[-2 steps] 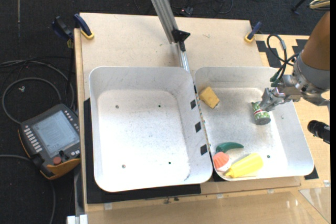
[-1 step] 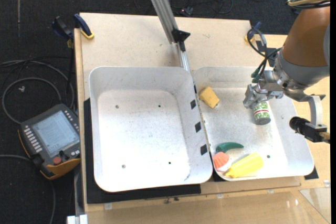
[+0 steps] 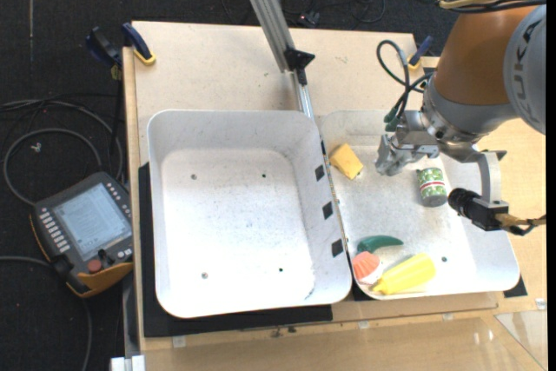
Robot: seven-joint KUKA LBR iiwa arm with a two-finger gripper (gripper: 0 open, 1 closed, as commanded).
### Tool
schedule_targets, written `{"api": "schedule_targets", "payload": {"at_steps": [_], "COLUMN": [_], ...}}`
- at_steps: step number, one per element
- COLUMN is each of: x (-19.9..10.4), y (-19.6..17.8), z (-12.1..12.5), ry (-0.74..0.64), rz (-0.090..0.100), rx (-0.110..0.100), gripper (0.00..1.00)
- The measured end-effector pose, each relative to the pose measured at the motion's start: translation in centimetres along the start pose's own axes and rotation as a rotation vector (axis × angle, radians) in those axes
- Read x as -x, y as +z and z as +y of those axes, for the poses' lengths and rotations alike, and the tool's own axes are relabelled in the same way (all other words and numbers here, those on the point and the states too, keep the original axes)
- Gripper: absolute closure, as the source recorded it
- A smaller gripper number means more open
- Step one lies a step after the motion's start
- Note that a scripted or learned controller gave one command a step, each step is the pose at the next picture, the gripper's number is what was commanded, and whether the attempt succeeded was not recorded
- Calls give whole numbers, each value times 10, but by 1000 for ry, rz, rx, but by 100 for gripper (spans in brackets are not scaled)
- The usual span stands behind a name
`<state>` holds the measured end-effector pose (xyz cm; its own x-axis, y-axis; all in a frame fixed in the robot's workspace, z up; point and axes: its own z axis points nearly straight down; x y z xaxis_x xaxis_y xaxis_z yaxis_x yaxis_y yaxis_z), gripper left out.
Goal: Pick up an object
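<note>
The right bin holds a yellow sponge-like block at its upper left, a small green-and-white can near the middle, and at the front a yellow banana-shaped piece, a green piece and an orange-pink round piece. My gripper hangs over the bin's upper middle, between the yellow block and the can, a short way left of the can. Nothing shows between its fingers.
The left bin lies beside the right one, sharing a raised rim with black clips. A slanted metal pole crosses the bench's back. A teach pendant lies on the floor at left.
</note>
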<state>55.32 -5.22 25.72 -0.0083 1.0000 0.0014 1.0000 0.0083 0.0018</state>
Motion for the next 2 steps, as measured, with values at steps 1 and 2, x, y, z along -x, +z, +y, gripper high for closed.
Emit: {"api": "schedule_targets", "payload": {"at_steps": [1,2], "x": [-50,-104], "y": [14,27], "z": [8,16], "ry": [1,1], "rz": [0,0], "rx": [-4,-3], "gripper": [100,100]}}
